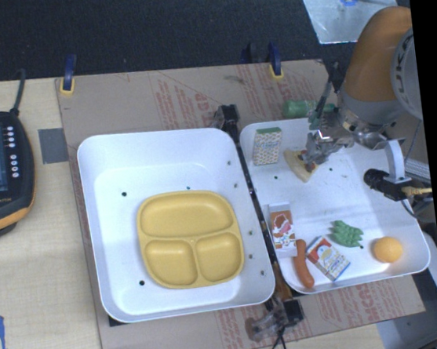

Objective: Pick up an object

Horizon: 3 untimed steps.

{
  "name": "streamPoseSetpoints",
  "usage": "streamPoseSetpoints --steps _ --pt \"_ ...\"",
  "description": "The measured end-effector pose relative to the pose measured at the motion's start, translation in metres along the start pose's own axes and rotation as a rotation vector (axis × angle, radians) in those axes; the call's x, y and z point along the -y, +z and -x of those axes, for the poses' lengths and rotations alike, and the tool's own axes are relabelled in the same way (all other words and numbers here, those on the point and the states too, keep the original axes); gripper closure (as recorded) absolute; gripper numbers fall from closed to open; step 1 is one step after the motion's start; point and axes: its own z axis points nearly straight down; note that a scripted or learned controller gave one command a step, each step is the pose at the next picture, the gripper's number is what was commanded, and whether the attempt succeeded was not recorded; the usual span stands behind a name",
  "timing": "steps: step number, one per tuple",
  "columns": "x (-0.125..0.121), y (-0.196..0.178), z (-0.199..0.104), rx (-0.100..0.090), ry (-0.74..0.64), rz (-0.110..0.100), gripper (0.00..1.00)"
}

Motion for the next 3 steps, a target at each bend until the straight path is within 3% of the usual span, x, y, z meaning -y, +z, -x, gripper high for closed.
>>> streamPoseSetpoints --steps 1,2,3 --pt "0.0 0.0 0.0 0.0 0.001 -0.001 0.0" --pt "-0.034 0.053 0.005 0.002 -0.001 0.004 0.0" --pt "0.017 0.055 0.08 0.0 0.003 0.0 0.0"
